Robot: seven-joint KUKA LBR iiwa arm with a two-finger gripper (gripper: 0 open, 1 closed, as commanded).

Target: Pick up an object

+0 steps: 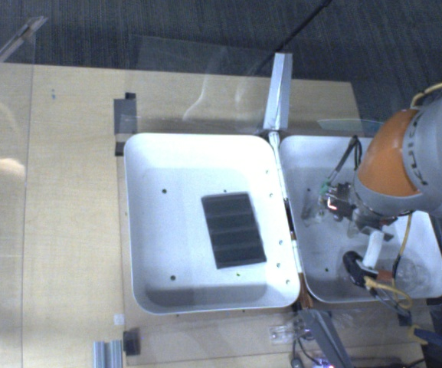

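A dark grey ribbed rectangular pad (234, 230) lies flat in the middle of the left white bin (148, 205). My gripper (326, 203) is low over the left part of the right white bin (312, 282), under the grey arm with its orange band (387, 163). A small red glow shows at the gripper. Something small and pale or translucent (310, 208) lies just left of the gripper, too blurred to name. The arm's wrist hides much of the right bin's floor.
A metal post (279, 90) stands at the back between the two bins. Black and yellow cables (366, 276) hang from the wrist over the right bin's front. The wooden bench (52, 228) stretches to the left, with clamps at the front edge.
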